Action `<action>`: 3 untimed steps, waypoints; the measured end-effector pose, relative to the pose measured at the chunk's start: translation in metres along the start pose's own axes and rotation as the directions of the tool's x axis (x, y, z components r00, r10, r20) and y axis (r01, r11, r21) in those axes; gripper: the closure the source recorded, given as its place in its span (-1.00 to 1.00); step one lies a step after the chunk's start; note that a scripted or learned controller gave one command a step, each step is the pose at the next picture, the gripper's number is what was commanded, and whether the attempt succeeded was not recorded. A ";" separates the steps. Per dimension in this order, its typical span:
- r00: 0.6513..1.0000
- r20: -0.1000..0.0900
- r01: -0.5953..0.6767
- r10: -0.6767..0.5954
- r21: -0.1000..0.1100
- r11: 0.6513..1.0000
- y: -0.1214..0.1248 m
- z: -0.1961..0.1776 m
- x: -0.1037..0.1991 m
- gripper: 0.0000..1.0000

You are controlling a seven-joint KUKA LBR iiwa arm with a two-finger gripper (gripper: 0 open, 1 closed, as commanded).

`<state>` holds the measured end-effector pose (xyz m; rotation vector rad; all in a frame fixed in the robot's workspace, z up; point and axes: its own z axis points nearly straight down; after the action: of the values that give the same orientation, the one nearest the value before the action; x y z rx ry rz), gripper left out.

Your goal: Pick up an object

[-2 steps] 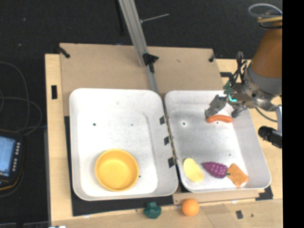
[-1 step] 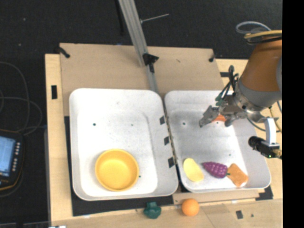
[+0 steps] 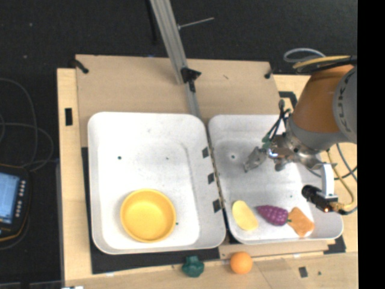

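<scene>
Fruit sits along the near edge of the right bin [image 3: 240, 131]: we see a pale yellow piece [image 3: 244, 215] by the bin's left wall, a purple bunch of grapes [image 3: 272, 214] just beside it, and an orange piece [image 3: 301, 221] next to that, toward the near right corner. The three lie in a row, close together, with the purple and orange ones touching or nearly so.

Above them, over the middle of the same bin, we see the gripper [image 3: 264, 156] hanging from the grey and orange arm [image 3: 319, 110] that reaches in from the right. Its fingers are spread apart with nothing between them, and they stand well apart from the fruit row. The bin floor around and left of the gripper is bare white.

In the left bin [image 3: 144, 137] we find a yellow bowl [image 3: 148, 215] near its near edge, with the rest of that floor bare.

Outside the bins, on the bench [image 3: 120, 83], an orange ball [image 3: 240, 262] and a small green thing [image 3: 192, 267] rest just past the near rims, close to where the two bins meet. A metal pole [image 3: 171, 41] slants down from the top toward the gap between the bins. A dark screen [image 3: 11, 200] sits off the bench at the far left.
</scene>
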<state>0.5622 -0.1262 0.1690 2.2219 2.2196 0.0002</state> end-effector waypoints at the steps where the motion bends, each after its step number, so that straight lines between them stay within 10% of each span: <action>1: 1.000 0.001 0.000 0.000 0.004 1.000 0.007 0.049 -0.007 -1.00; 2: 1.000 0.000 -0.005 0.005 -0.004 1.000 0.009 0.035 -0.007 1.00; 3: 1.000 0.002 -0.003 0.003 -0.006 1.000 0.016 -0.016 -0.018 1.00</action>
<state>0.5779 -0.1440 0.1854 2.2218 2.2119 0.0052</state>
